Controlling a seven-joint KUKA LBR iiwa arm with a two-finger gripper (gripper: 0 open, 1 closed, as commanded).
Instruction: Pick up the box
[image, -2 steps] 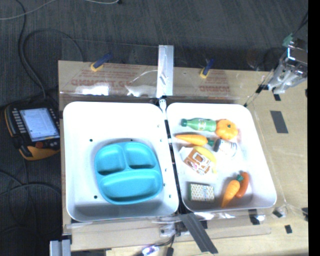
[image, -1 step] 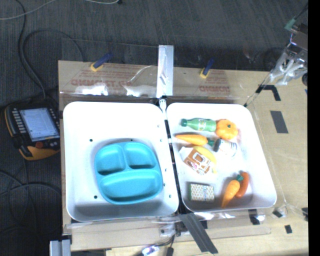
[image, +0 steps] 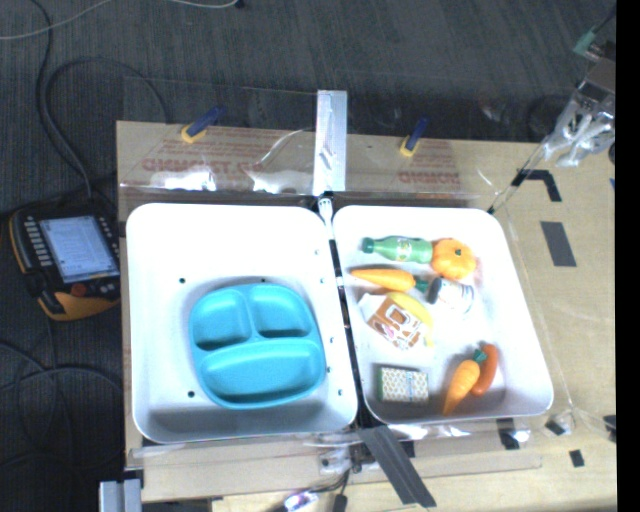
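Observation:
A small flat box (image: 403, 383) with a speckled green top lies near the front of the right bin (image: 520, 300). Just behind it, a white and orange carton (image: 396, 323) lies tilted in the middle of that bin. My gripper (image: 583, 128) hangs far off at the upper right, outside the bins and above the bench's back corner, well away from both boxes. Nothing shows in it.
The right bin also holds a green bottle (image: 398, 246), an orange fruit (image: 453, 259), a carrot (image: 381, 279) and two more carrots (image: 470, 377) at the front right. A blue divided plate (image: 258, 342) lies in the left bin (image: 160, 300). A pendant (image: 66, 256) sits on the floor at left.

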